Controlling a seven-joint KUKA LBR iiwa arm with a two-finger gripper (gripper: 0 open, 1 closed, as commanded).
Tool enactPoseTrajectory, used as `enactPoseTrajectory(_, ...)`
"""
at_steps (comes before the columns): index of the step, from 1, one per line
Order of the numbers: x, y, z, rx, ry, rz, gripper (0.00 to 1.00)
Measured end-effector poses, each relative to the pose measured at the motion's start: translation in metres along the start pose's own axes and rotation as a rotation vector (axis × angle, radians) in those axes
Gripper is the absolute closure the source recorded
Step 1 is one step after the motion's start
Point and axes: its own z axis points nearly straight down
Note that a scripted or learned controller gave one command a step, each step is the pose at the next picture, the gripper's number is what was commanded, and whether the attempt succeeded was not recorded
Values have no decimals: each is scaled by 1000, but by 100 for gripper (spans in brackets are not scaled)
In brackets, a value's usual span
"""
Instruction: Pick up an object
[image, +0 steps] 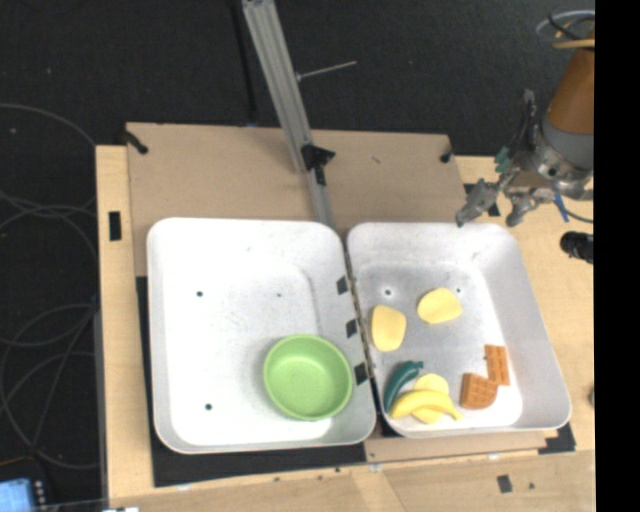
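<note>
My gripper (493, 214) hangs over the far right corner of the right bin (520, 262), open, with nothing between its fingers. Well below it in that bin lie two pale yellow pieces (439, 306) (388, 327), a yellow banana bunch (425, 401), a dark green item (402, 377) touching the bananas, and two orange waffle-like pieces (495, 364) (478, 391). A green bowl (308, 376) sits upright in the left bin (200, 260), near its front right corner.
A grey metal pole (290, 100) slants up from behind the seam between the two bins. The arm's orange band (572, 95) is at the upper right. Brown bench board (380, 175) surrounds the bins.
</note>
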Motion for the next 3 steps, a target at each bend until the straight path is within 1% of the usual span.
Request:
enactPoseTrajectory(1, 0, 0, 0, 1, 0, -2, 0)
enactPoseTrajectory(2, 0, -5, 58, 1, 0, 2, 0)
enactPoseTrajectory(3, 4, -12, 103, 4, 1, 2, 0)
